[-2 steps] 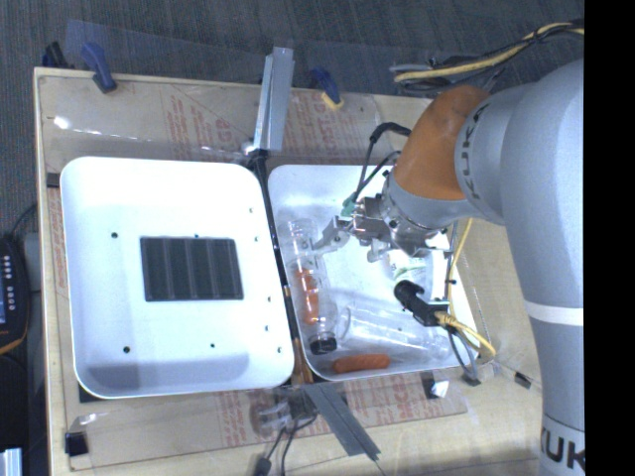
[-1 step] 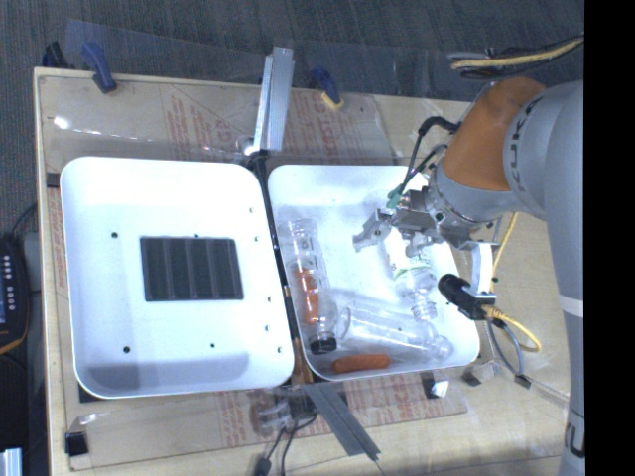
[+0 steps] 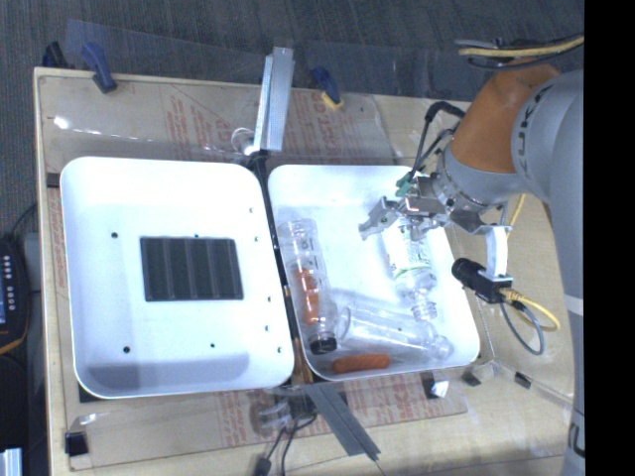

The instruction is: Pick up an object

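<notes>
Above right bin: gripper (over bottle).

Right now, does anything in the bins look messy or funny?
Nothing looks broken or spilled. The right bin is crowded: clear plastic bottles lie tipped on their sides at different angles, with an orange stick by the front wall. The left bin holds a dark ribbed panel.

You can't read how the tool sets its tips; the wrist hides them. The arm runs off the right edge. The clear bottles blur together, their outlines hard to separate.
</notes>
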Controlling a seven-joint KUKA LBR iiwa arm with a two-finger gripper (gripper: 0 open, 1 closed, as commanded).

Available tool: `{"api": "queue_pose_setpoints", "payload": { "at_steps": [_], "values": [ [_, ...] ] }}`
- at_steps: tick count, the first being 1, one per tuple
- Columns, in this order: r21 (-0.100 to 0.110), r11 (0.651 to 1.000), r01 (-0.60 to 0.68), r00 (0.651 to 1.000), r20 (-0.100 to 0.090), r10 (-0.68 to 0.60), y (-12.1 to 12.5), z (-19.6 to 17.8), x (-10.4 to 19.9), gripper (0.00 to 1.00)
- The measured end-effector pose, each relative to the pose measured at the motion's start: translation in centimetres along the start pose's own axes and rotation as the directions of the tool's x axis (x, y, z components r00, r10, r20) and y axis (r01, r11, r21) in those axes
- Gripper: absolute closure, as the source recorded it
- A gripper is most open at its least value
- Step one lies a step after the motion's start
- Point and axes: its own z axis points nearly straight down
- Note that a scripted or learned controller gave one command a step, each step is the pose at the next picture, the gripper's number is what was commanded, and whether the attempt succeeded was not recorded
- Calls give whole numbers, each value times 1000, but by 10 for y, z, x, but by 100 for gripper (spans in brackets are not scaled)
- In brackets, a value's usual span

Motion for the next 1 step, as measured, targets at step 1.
{"api": "queue_pose_setpoints", "payload": {
  "at_steps": [1],
  "values": [
    [2, 999, 42, 999, -1, -42, -2, 33, -1, 0]
  ]
}}
